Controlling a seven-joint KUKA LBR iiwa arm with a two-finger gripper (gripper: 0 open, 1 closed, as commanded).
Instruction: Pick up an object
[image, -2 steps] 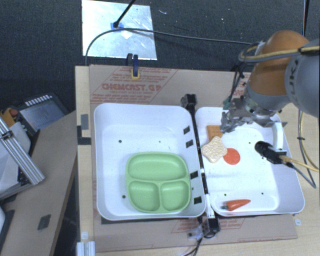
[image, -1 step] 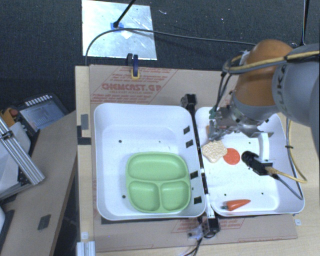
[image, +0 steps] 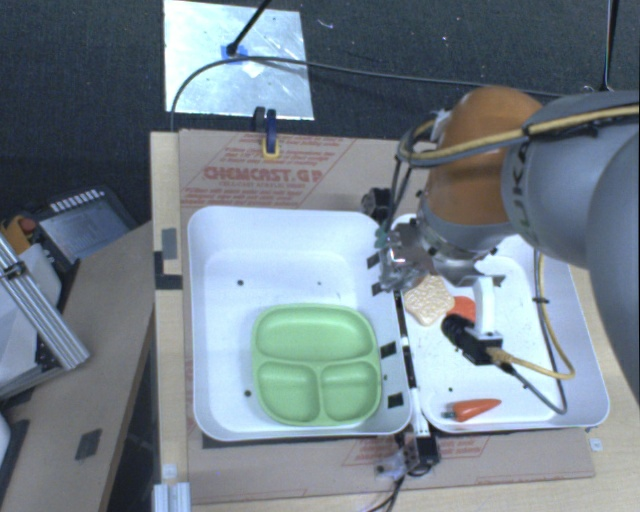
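The jaws (image: 425, 290), their opening impossible to tell, hang over the beige cracker-like piece (image: 428, 300) directly beneath, seemingly targeting it.

I saw two bins side by side on the bench. The left bin (image: 215, 300) held a divided plate (image: 316, 363) toward its near side. In the right bin (image: 580, 395), a biscuit-like piece (image: 427, 300) lay near the dividing wall, and a carrot-shaped piece (image: 473, 408) sat nearer the front edge.
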